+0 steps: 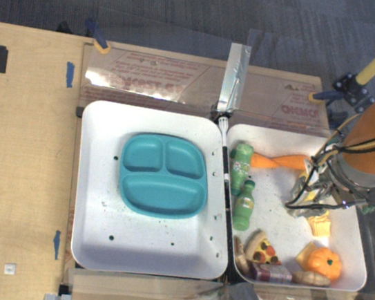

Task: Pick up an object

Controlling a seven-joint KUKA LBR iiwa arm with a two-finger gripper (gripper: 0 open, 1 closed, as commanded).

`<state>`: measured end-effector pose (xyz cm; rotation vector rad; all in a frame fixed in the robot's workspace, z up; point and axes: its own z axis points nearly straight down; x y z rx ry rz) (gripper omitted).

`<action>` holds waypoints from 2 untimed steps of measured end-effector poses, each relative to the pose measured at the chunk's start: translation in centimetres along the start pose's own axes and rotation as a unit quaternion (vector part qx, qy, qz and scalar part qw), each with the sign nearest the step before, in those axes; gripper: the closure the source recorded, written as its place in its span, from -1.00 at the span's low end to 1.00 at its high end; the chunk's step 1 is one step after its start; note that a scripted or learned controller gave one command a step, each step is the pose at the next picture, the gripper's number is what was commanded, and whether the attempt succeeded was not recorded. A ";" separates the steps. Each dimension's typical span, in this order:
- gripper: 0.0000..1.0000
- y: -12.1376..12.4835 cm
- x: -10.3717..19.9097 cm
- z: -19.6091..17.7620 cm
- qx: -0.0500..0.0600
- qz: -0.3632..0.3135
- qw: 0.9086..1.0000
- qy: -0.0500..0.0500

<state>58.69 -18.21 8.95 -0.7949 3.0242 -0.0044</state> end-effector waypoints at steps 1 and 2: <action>-1.00 -0.1 0.3 0.1 0.000 0.002 1.000 0.002; -1.00 7.6 -4.3 0.0 -0.002 0.007 1.000 0.001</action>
